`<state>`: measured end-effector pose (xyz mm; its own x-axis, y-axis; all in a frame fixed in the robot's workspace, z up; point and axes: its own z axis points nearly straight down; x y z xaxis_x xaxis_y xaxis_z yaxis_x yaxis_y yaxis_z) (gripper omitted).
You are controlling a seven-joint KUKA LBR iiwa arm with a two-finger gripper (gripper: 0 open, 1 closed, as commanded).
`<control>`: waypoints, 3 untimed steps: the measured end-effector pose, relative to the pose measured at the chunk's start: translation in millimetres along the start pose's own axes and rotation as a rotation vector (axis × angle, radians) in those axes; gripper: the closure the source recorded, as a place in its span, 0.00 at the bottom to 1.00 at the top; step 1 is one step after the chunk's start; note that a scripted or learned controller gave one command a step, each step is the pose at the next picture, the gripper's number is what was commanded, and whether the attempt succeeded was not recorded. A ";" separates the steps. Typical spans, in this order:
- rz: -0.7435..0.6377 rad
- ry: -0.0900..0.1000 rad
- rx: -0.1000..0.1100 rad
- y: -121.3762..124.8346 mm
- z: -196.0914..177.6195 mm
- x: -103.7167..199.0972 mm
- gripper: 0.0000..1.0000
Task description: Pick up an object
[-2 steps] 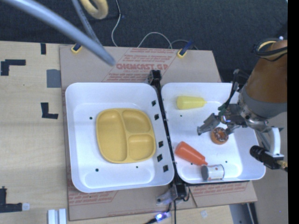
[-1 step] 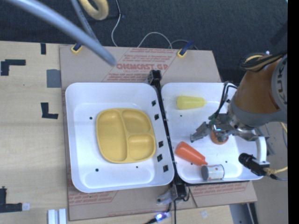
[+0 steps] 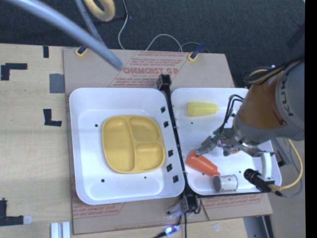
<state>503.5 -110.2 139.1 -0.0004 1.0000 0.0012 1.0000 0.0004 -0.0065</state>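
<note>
In the right bin (image 3: 257,190) lie an orange carrot-shaped toy (image 3: 202,164), a pale yellow corn-shaped toy (image 3: 201,109) near the back, and a small grey and white can (image 3: 225,183) on its side at the front. My gripper (image 3: 209,144) reaches in from the right and hangs low just above the carrot's upper left end. The view does not show whether it touches the carrot. Nothing can be seen held in it.
The left bin (image 3: 84,108) holds a yellow divided plate (image 3: 132,143). A black divider (image 3: 171,133) runs between the bins. The arm's orange band (image 3: 260,105) and cables hang over the right bin's right side. A grey pole (image 3: 64,21) crosses the top left.
</note>
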 end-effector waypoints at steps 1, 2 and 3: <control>0.000 -0.005 -0.032 8.6 27.6 -0.7 0.00; -0.001 -0.001 -0.032 8.9 19.4 2.0 1.00; -0.001 -0.001 -0.006 -0.9 -30.1 -0.3 1.00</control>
<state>502.8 -110.6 169.3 -0.0011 1.0000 -0.0001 1.0000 0.0011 -0.0005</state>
